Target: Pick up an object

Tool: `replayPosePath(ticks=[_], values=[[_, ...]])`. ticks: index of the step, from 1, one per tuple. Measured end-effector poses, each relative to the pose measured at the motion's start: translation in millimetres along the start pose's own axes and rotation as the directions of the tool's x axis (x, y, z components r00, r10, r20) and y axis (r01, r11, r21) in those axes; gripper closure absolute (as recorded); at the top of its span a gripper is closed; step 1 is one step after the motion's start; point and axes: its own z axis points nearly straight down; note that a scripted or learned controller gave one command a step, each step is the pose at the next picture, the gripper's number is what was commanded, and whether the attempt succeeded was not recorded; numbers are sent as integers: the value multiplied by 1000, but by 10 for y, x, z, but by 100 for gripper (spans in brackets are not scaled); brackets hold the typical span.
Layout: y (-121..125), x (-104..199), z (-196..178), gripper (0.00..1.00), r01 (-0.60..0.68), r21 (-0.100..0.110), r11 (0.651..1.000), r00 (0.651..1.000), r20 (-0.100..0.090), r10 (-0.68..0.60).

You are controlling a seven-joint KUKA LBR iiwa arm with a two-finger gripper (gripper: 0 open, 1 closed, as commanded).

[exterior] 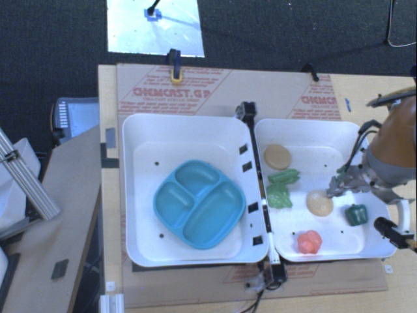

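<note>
The right bin point(313, 133) holds several small items. A tan round disc point(277, 156) lies at its far left. Below it sits a green leafy piece point(281, 188). A pale beige round piece point(319, 204) rests near the middle, with a dark green pepper point(356, 214) to its right and a red-orange piece point(309, 241) toward the front. My gripper point(337, 186) hangs low over the bin, just above and to the right of the beige piece, at its upper right edge. I see nothing held in it.
The left bin point(150, 130) carries a blue divided plate point(199, 203). A black clip strip point(254, 175) runs along the wall between the bins. The arm's grey body and orange band point(394, 142) cover the right bin's right side.
</note>
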Motion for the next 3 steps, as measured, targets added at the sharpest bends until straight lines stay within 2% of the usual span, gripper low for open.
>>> replayPosePath(ticks=[1,2,3], values=[[38,16,-425,100,2,14,1000,1000,-1,-2],[54,-12,-856,100,2,12,1000,1000,-1,-2],[40,-39,-1477,100,3,12,1000,1000,0,-3]])
